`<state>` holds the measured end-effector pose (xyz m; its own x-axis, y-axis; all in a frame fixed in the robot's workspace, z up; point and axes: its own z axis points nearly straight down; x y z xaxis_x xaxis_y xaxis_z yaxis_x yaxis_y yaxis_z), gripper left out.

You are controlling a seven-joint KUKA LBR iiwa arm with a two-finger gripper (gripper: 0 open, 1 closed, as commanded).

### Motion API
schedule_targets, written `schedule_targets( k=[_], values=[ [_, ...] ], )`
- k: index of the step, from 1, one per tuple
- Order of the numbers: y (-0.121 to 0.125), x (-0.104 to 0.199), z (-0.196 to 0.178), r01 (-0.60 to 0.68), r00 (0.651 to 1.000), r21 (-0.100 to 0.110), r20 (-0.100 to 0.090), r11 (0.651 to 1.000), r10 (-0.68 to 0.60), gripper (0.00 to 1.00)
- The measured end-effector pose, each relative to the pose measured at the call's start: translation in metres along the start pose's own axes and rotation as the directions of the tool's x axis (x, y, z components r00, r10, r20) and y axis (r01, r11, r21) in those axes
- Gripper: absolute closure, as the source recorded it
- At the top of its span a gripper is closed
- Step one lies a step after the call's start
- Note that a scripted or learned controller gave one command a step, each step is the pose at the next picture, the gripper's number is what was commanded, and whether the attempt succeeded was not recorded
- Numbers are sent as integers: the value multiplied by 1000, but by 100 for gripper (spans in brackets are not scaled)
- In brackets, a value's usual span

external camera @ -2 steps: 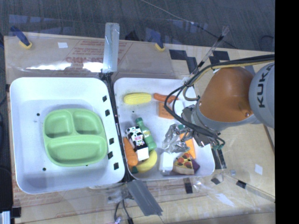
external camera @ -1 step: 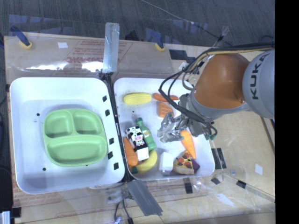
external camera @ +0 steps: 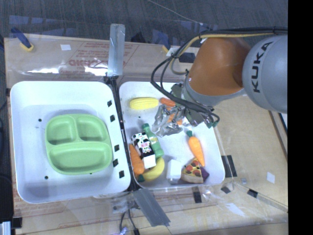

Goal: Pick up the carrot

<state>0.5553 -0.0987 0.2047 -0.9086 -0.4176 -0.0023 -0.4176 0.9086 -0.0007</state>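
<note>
Carrot (external camera: pixel 196 150): orange, tapered, small green stub at its upper end. It lies in the right bin (external camera: pixel 213 131), right of frame centre, near the bin's right wall. Long axis runs roughly top to bottom of the frame with a slight tilt, thick end up, tip pointing down-right toward the pizza slice toy (external camera: pixel 193 172).

A second orange carrot-like piece (external camera: pixel 136 159) sits at the bin's lower left, beside the cow-print carton (external camera: pixel 145 146) and banana (external camera: pixel 155 170), tip down.

Pincer (external camera: pixel 168 121) is low over the bin's middle, up-left of the carrot and apart from it. Metal fingers blur into clutter, so cannot tell if they're apart or together. Orange bits show around them; can't make out what. The arm covers the bin's upper right. Corn (external camera: pixel 143 103) lies at the upper left.
</note>
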Motion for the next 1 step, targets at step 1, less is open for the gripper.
schedule_targets(
  k=[1],
  values=[
    [2,-6,12,-112,994,-1,-4,994,112,100]
  ],
)
